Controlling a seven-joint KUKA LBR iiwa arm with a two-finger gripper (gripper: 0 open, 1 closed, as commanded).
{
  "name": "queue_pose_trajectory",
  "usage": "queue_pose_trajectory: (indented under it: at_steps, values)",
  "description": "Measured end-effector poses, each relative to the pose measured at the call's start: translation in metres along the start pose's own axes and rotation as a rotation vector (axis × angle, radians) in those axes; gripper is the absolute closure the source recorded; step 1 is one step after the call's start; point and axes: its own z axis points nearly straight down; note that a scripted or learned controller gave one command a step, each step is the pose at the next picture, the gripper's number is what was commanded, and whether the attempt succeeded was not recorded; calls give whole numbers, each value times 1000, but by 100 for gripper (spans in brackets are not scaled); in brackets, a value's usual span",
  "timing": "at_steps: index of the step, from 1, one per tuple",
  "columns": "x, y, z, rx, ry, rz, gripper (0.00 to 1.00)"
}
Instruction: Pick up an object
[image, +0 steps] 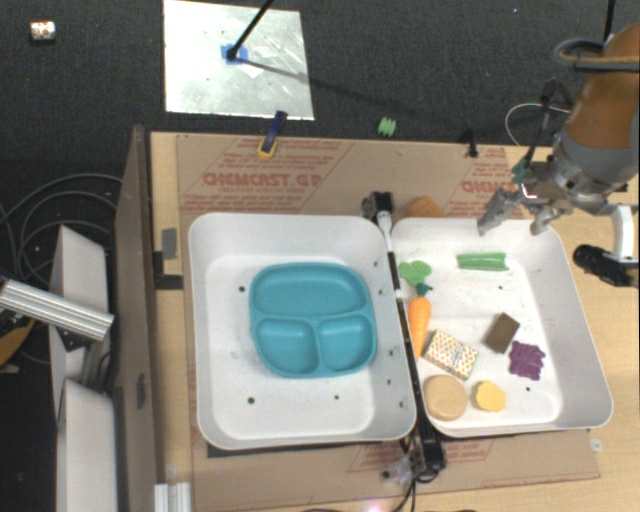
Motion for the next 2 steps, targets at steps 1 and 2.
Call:
queue_pose_trajectory:
  at_steps: [1,2]
  values:
    - [-22,-25,162,2,1,5,0]
    - [-16,28,158,5,-1,0,0]
